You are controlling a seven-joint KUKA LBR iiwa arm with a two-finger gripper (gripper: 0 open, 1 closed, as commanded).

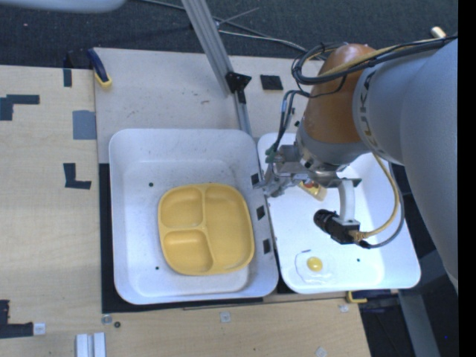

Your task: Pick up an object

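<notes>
A fried-egg toy (313,265), white with a yellow yolk, lies near the front edge of the right bin (387,262). A small yellow and red object (312,190) peeks out from under the wrist near that bin's middle. The gripper (277,180) hangs low at the right bin's left wall, beside the divider between the bins, under the grey and orange arm (338,110). Nothing shows between its tips from this angle. A yellow divided plate (206,227) rests in the left bin (134,169), left of the gripper.
A black fitting (336,226) with a yellowish cable hangs off the wrist above the right bin's middle. A metal pole (216,43) slants up from behind the bins. The arm's bulk covers the back of the right bin.
</notes>
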